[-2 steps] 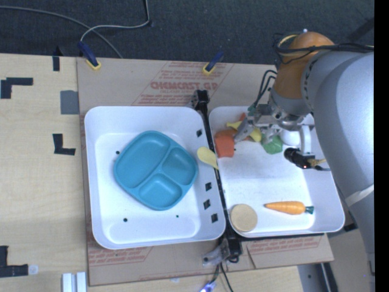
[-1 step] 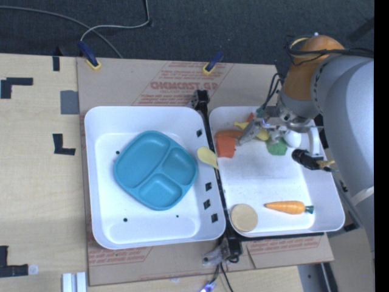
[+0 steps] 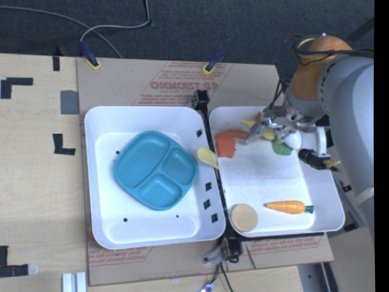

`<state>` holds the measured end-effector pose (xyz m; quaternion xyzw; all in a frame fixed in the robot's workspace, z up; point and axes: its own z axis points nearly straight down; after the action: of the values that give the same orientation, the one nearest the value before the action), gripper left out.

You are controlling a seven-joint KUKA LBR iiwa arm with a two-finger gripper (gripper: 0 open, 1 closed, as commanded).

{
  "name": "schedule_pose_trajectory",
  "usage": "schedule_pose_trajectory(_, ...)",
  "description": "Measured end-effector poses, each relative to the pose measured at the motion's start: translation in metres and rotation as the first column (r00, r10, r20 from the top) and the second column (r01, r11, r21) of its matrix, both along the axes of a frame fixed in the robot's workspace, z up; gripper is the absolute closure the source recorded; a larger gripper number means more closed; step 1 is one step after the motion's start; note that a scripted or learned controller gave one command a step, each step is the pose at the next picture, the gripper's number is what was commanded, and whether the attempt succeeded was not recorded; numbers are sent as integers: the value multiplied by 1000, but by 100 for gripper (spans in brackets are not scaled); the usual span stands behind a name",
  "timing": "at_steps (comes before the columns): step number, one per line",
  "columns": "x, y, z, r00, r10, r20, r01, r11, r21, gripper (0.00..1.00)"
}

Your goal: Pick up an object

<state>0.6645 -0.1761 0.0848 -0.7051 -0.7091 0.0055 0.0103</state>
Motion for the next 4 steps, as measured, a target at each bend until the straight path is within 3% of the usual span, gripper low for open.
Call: schedule_pose_trajectory(4,3,-20,0,1000,8,-7,-8,1000,23,0)
